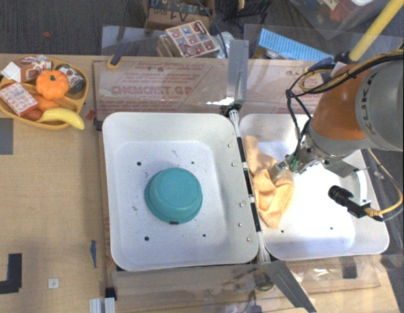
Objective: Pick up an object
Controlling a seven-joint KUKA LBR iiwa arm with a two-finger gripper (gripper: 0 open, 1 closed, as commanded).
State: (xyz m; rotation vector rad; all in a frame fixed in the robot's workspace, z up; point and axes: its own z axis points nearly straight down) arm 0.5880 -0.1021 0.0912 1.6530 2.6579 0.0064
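The arm [358,109] reaches in from the right, its wrist bent down over the right bin [319,237]. The gripper [282,170] has its tip down at the yellow cloth [270,188], touching or pressed into the upper folds. Whether cloth is actually pinched is too small to tell, and so is the gripper's state.

The cloth is the likely pick target. It lies crumpled along the right bin's left edge, against the divider [246,181] between the bins, running from near the bin's top-left corner to past mid-edge. It is bunched up there, probably because the wall stops it sliding, which gives the gripper raised folds to bite. The tool comes in at a slant from the right, apparently to clear the bin wall.

The left bin [124,240] holds a teal bowl [174,195], upside down, a little below its centre and well apart from the gripper. Domed and smooth, it is a harder grab, I judge.

A yellow dish of toy food [39,96] sits at the bench's far-left edge, outside the bins.

Stage: at contact, lift not yet done. Risk: the soft cloth may slip or only a thin fold gets caught.
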